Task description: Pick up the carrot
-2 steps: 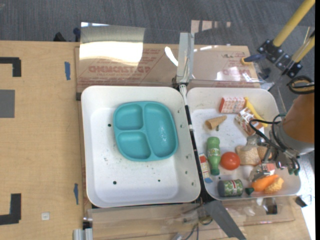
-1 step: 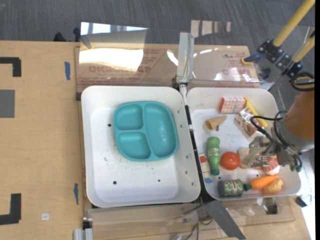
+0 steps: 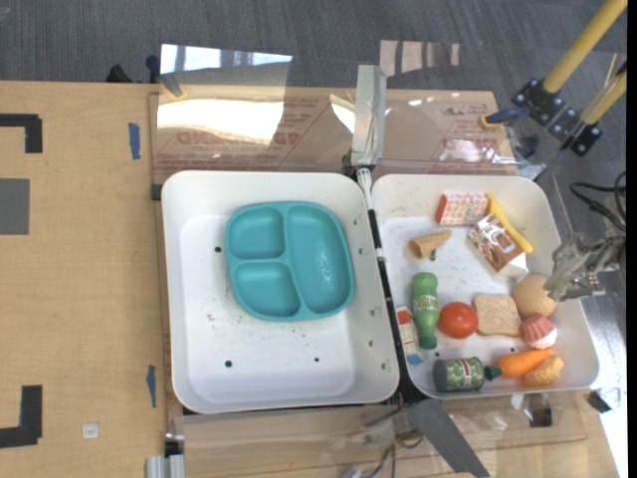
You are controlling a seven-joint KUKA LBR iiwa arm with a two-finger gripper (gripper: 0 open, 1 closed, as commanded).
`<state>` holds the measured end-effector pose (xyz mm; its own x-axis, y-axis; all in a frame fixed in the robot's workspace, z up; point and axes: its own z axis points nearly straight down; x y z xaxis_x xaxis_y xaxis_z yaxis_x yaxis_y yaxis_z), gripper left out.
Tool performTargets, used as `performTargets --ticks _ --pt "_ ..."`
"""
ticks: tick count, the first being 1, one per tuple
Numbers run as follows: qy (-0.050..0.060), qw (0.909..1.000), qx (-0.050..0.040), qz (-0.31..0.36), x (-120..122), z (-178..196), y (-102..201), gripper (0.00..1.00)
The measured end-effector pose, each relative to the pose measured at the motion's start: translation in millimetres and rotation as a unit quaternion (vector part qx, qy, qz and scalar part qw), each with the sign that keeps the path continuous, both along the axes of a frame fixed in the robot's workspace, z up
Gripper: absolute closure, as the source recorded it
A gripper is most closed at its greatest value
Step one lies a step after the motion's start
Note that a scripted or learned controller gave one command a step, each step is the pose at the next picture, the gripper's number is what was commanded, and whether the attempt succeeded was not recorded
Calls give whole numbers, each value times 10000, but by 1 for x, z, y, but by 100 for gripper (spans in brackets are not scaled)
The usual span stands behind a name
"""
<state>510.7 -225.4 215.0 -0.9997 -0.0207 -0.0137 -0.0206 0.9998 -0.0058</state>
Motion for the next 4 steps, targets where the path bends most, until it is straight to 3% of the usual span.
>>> performTargets --ticks 1,2,3,4 --pt "23 9982 18 594 80 9 4 100" --pt "59 9980 26 634 14 -23 2 100" --pt "39 9956 14 931 18 -23 3 100" --pt "16 9854 -8 1700 14 24 2 100"
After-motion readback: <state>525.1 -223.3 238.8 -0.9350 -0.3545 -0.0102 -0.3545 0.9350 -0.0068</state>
